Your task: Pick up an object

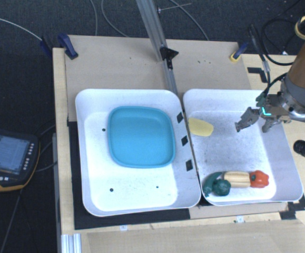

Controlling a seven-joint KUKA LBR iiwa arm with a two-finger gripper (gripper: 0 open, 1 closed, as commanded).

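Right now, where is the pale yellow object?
The pale yellow object lies in the right bin, at its upper left by the divider between the bins, well left of the gripper and above the green, tan and red items along the bin's near edge.

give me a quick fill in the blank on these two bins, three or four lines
1. The blue plate lies in the ____ bin.
2. The yellow piece lies near the right bin's ____ wall.
3. The green, tan and red items line the right bin's ____ edge.
4. The tool hangs over the ____ bin.

Missing words: left; left; bottom; right
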